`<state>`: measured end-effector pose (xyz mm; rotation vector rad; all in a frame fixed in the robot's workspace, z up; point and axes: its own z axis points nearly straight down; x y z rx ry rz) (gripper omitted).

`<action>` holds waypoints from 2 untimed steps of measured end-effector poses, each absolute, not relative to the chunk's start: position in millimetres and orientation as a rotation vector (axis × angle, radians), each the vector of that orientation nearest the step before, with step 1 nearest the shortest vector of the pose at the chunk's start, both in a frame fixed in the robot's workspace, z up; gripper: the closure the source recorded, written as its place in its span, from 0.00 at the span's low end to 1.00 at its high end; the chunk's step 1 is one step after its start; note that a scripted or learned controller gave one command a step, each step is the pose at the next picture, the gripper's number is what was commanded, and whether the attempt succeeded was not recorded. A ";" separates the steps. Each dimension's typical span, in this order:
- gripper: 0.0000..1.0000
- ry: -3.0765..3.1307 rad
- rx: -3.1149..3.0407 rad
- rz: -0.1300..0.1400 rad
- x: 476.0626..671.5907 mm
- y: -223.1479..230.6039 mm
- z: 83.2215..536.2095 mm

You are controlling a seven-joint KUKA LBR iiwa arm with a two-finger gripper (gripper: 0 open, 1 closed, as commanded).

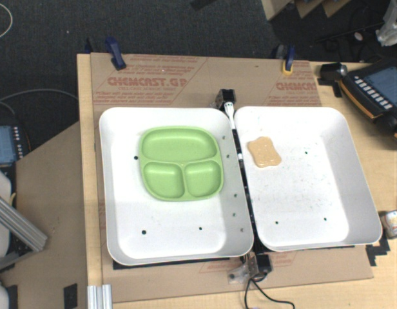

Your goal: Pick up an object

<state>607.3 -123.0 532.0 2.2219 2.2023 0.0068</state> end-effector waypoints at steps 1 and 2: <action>1.00 2.226 2.231 -0.012 562.2 -110.9 421.5; 1.00 2.219 2.219 0.000 643.8 -134.3 369.4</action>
